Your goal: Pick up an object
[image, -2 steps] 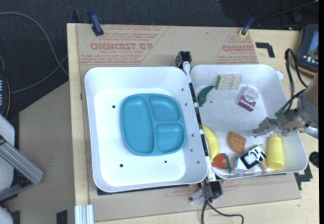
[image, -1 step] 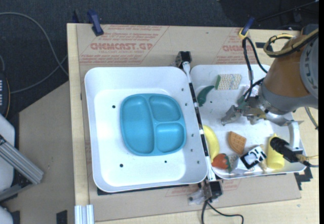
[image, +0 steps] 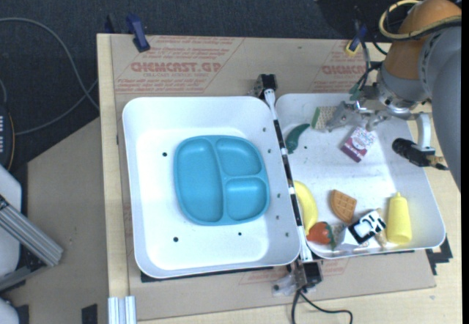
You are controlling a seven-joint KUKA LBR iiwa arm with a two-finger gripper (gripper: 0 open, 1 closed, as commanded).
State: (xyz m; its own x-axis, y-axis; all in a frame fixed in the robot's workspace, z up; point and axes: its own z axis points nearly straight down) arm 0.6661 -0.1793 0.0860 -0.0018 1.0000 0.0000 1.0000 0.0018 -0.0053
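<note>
The small pink packet [image: 357, 144] lies in the right bin [image: 432, 201], toward its far edge, just under the gripper [image: 361, 111]. Whether the gripper is open or closed I cannot tell, and nothing shows held in it. Along that bin's near edge sit a banana [image: 306, 204], a tomato [image: 319, 232], a waffle [image: 341, 205] and a yellow bottle [image: 399, 218]. A blue divided plate [image: 220, 179] rests in the middle of the left bin [image: 146, 132].

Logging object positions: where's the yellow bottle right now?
The yellow bottle lies in the right bin, near its front right corner, beside the black-and-white object.
</note>
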